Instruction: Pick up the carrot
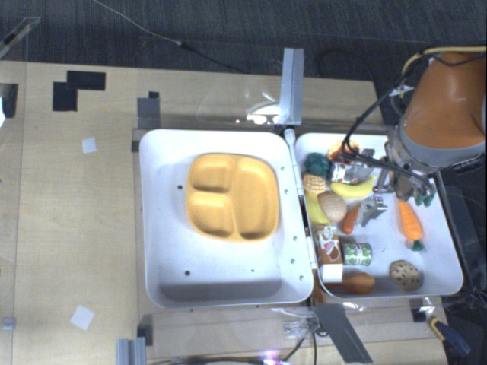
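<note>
I am looking down on two white bins side by side. The left bin (160,204) holds a yellow divided tray (231,196). The right bin (449,261) is crowded with toy food. The carrot (410,220) lies near that bin's right wall, its orange body running top to bottom and its green end nearest me; a thinner orange piece (350,219) sits further left beside a beige potato (332,204). My gripper (374,208) hangs over the middle of the bin, close to a banana (356,188), just left of the carrot and apart from it. I cannot tell how its tips are set, and nothing is visibly held. I judge this to be the approach step: next I would shift right, line up across the carrot's body, and descend.
</note>
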Robot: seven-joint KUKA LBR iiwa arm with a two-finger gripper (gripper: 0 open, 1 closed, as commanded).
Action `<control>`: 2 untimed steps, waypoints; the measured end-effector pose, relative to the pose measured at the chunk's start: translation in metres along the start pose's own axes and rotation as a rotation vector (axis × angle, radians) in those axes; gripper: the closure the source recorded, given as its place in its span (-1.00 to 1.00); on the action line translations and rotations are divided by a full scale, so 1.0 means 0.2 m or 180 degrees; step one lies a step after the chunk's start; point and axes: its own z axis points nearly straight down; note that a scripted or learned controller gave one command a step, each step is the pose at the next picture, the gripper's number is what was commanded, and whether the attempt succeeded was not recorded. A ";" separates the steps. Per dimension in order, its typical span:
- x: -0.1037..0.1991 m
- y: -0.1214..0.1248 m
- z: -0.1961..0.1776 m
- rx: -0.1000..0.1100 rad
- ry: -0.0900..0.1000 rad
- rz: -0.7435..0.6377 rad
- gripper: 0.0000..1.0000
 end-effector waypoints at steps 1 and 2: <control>-0.04 -0.35 0.47 0.0001 0.0020 0.0436 -1.00; 0.11 -0.55 0.57 0.0008 -0.0017 0.0271 -1.00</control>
